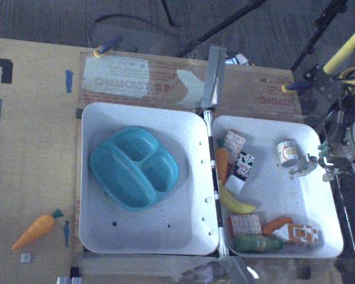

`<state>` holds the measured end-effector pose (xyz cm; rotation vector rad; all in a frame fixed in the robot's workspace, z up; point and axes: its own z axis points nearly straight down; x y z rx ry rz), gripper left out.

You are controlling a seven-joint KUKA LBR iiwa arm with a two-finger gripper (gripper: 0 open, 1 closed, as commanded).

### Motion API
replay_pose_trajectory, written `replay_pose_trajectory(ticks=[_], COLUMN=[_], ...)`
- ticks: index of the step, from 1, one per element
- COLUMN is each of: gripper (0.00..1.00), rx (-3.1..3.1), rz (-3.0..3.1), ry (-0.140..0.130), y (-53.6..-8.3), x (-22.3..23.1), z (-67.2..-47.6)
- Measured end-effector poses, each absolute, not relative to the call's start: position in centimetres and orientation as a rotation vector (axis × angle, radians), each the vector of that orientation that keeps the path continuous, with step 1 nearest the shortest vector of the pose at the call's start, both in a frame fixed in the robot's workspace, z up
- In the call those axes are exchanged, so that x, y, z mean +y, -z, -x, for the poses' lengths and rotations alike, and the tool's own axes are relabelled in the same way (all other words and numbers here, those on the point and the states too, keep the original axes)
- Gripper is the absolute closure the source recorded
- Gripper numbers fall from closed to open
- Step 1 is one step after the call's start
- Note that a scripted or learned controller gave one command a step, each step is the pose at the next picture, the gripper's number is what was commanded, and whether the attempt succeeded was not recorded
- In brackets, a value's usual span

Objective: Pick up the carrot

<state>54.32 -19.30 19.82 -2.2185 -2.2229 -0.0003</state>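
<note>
At about three o'clock, over the right bin (318,231)'s rim, the gripper (314,164) hangs with fingers apart, clamping nothing. One carrot (222,164) lies against that bin's nine-o'clock wall; another carrot (34,230) rests on the table (28,156) at seven o'clock.

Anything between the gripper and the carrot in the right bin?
Yes. A black-and-white carton lies beside the carrot on the gripper's side, and a small can sits close by the gripper.
</note>
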Motion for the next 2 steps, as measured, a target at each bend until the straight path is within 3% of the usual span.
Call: replay_pose_trajectory(ticks=[1,2], gripper=[0.0,0.0], rx=[-2.289,-2.038], rz=[2.139,2.386], ry=[0.008,0.018], y=[-11.4,-8.8], x=[-21.7,-20.0], z=[-57.2,-61.8])
